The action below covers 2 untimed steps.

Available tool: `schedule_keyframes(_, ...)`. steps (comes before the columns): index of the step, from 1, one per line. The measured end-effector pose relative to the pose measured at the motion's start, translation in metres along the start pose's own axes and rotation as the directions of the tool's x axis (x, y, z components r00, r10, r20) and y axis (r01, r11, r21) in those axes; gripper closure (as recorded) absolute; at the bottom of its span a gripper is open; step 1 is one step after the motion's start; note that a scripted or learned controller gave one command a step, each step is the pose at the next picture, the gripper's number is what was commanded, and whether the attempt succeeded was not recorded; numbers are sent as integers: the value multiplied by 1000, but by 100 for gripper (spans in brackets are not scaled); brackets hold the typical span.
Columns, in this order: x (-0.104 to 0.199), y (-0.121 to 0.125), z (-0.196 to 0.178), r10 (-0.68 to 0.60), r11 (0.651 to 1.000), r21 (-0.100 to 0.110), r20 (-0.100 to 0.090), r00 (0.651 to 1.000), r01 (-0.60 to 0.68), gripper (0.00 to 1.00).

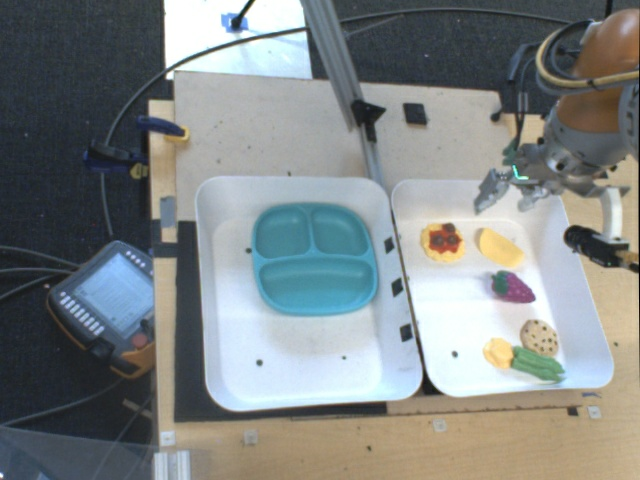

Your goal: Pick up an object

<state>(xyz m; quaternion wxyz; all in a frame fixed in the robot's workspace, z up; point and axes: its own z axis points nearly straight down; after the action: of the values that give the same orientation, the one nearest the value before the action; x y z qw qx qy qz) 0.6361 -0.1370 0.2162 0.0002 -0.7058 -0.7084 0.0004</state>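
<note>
Two grey fingers of the gripper (508,192) stood spread apart with nothing between them, poised above the back edge of the right bin (575,268). Taking that bin as the landmark, the gripper hung over its far rim, up and a little to the right of the small pizza (443,241) and just behind the yellow wedge (501,248), both lying in the bin's far half. The purple berry (512,287) sat near the bin's middle, and the cookie (539,337), a yellow piece (497,352) and a green pod (539,365) clustered at its near end. Left of the bin, the other held a teal divided plate (315,259). The step looked like the approach, no grasp made; the next move likely called for centring over the wedge and descending before closing.
</note>
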Motion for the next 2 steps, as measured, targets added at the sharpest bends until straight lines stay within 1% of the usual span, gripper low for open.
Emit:
schedule_keyframes(1, 0, 1, -2, 0, 1000, -3, 0, 1000, 0, 0)
schedule_keyframes(2, 8, -5, 50, 1, 1000, -2, 0, 1000, -1, 0)
